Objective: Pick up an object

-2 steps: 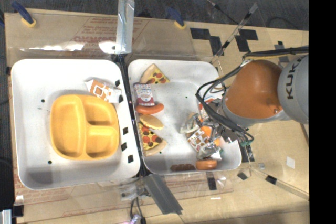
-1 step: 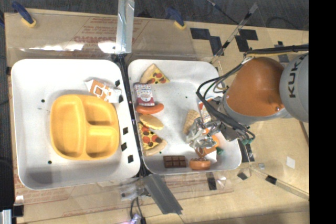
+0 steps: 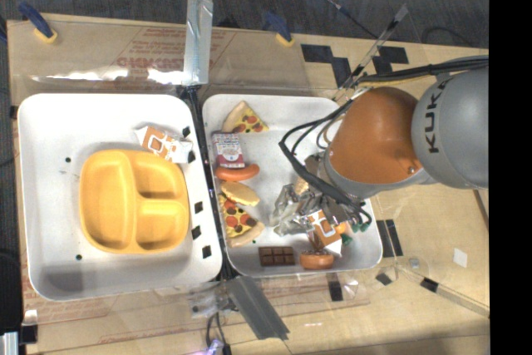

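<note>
The arm (image 3: 432, 137) came in from the right, its orange band bulging over the right bin (image 3: 278, 108), cables looping off it toward the middle of the tray. Below the wrist the gripper (image 3: 295, 208) hung low in the bin's lower half, a tangle of grey metal just above the floor. From where I stood I could not tell how it was set, nor whether anything sat in its grasp; the metal parts blurred into each other.

Just beside it, to the right and a little lower, lay a small orange-and-white packet (image 3: 326, 227), touching or nearly touching the gripper body. Below that rested a small sausage-like piece (image 3: 316, 261) near the bin's lower wall, and to its left a chocolate bar (image 3: 276, 256) lay flat.

Along the bin's left side the toy food sat in a column: a pizza slice (image 3: 243, 120) at the top, a red ketchup packet (image 3: 228, 149) under it, a hot dog (image 3: 237, 173) below that, then a sandwich-like piece (image 3: 240, 194) and another pizza slice (image 3: 238, 222). All of these were apart from the gripper.

The left bin (image 3: 50, 195) held a yellow divided plate (image 3: 135, 199), with an orange-and-white carton (image 3: 162, 144) lying at the plate's upper right edge.
</note>
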